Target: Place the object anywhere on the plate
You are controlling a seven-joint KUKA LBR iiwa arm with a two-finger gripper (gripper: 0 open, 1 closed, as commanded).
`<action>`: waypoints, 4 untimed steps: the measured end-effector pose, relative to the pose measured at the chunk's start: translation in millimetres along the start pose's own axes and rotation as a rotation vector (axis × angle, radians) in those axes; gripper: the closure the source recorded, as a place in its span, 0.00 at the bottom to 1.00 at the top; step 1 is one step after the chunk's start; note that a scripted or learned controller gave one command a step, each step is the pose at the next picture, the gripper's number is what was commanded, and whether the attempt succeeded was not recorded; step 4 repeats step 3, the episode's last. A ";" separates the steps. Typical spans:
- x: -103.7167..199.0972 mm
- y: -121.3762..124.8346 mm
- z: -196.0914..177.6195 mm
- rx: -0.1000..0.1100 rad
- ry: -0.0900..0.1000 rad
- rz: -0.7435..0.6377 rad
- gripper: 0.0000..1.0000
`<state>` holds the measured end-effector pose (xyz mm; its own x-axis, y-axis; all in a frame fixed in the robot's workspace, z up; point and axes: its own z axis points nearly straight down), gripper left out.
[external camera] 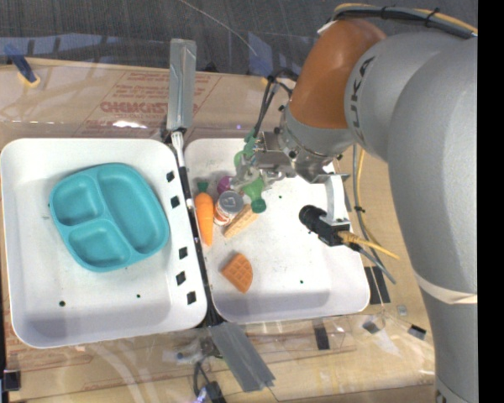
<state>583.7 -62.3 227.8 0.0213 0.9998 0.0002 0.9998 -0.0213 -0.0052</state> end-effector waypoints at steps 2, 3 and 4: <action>168.3 0.3 28.1 -0.002 0.002 0.002 1.00; 164.3 0.9 28.1 -0.001 -0.001 0.008 0.00; 164.3 0.9 28.1 -0.001 -0.001 0.008 0.00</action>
